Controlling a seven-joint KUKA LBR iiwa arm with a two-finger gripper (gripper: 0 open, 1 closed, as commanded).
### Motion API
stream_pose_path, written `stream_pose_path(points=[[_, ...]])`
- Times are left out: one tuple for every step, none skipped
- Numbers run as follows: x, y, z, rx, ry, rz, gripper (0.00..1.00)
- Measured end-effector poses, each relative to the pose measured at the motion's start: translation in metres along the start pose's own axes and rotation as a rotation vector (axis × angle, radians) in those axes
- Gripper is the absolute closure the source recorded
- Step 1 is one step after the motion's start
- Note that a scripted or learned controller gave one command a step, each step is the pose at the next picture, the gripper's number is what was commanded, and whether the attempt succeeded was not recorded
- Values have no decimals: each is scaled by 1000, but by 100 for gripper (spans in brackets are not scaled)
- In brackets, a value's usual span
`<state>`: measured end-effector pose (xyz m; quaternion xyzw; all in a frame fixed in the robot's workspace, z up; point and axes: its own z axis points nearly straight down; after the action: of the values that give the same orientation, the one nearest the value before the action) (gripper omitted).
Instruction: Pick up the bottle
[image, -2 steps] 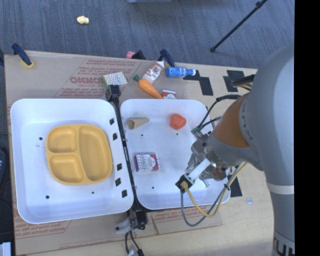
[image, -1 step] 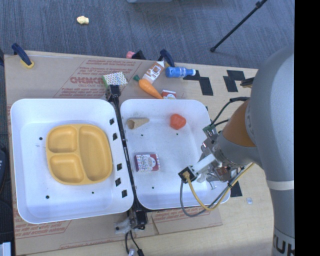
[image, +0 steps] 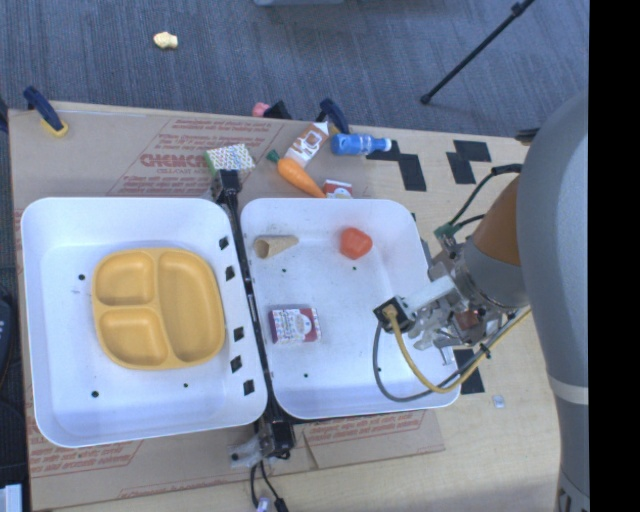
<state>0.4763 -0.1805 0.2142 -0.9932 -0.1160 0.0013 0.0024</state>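
Note:
A small blue bottle (image: 358, 145) with a white cap lies on its side on the cardboard behind the right bin (image: 330, 400). Next to it on the left lies a white bottle (image: 309, 143) with an orange label. My gripper (image: 446, 326) hangs over the right rim of the right bin, well in front of and to the right of both bottles. Yellow and black cables loop from it down into the bin. Nothing can be seen held in it.
The right bin holds a red tomato (image: 355, 243), a tan cone (image: 275, 245) and a small red packet (image: 294, 325). A yellow divided plate (image: 158, 306) fills the left bin (image: 50, 230). A carrot (image: 298, 177), a small red-and-white item (image: 338, 187) and a green patterned box (image: 230, 158) lie near the bottles.

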Motion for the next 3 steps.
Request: stream_pose_path(points=[[10, -45, 14, 1, -2, -76, 100], [34, -143, -6, 0, -2, -192, 100], [24, -102, -48, -3, -2, -648, 100]])
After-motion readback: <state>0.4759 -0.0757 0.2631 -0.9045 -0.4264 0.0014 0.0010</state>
